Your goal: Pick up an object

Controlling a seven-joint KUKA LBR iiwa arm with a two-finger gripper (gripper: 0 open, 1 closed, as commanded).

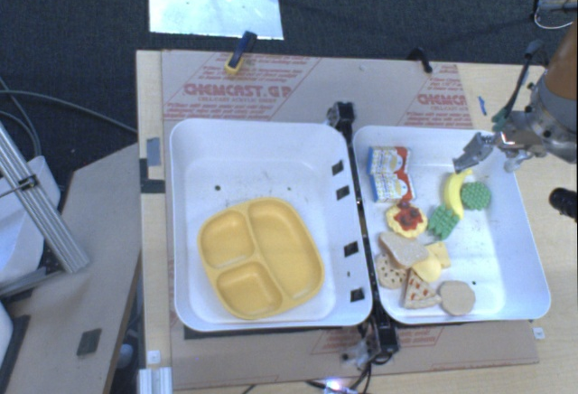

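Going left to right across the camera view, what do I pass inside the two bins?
Yellow divided tray → juice carton → toy pizza → banana → gripper at the right bin's far right corner.

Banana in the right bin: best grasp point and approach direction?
Grip the banana across its narrow width at mid-body, coming straight down from above. It lies flat, its long axis running roughly up-down in the view. A green piece touches its right side and another sits at its lower end, so the upper half probably offers more finger room. The gripper is just above-right.
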